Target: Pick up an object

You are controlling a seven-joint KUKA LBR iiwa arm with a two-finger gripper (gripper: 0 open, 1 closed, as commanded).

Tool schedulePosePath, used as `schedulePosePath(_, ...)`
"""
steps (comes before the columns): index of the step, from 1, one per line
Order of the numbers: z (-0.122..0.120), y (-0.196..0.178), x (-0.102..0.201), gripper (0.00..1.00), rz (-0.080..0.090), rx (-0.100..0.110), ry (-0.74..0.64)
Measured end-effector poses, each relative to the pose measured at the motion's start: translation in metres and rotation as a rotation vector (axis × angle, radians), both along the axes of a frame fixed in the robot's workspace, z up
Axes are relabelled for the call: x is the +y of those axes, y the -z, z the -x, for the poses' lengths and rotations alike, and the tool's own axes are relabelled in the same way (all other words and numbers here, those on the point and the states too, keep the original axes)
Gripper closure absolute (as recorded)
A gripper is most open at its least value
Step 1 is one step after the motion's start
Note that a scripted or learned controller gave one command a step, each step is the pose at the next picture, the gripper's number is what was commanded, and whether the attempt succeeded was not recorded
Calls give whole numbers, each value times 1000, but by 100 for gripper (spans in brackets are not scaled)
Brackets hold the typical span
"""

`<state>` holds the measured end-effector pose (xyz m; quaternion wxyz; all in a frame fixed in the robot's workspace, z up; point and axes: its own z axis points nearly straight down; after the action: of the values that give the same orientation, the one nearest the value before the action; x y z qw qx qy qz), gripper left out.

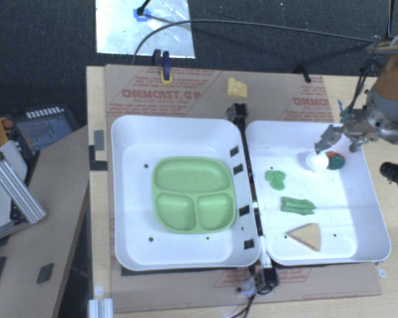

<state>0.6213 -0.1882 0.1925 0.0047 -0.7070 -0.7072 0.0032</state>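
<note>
two shallow white bins are recorded side by side on the bench: the left bin point(129, 177) and the right bin point(358, 211).

item 1. gripper point(338, 141): seen at the far edge of the right bin, hanging just above a small cluster of objects. its two fingers are spread moderately apart, and nothing is seen between them.

item 2. white ball point(316, 161): small, round, smooth and matt; lies just below the gripper, touching or just beside item 3. judged the likeliest thing to be picked.

item 3. red-and-green piece point(335, 159): small, rounded, possibly toy fruit; detail too small to tell.

item 4. round green piece point(275, 178): flat, lumpy outline, near the bin's left wall.

item 5. long green piece point(297, 206): elongated, ridged, lying roughly level across the bin's middle.

item 6. tan wedge point(305, 236): triangular, pale, like a slice of bread or cheese; well apart from the gripper.

item 7. green tray point(192, 194): three compartments, rounded corners, smooth plastic, lying in the left bin.

handling note: for the grasp to be made well, the fingers should be centred over one object alone before descent. the ball and its neighbour sit so close that both may be nudged, and a smooth round shape is judged liable to roll or squirt out unless it is closed upon squarely across its middle.
</note>
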Motion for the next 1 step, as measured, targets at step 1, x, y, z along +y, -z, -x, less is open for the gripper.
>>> schedulePosePath(1, -3, -8, 1, 0, 3, -13, -3)
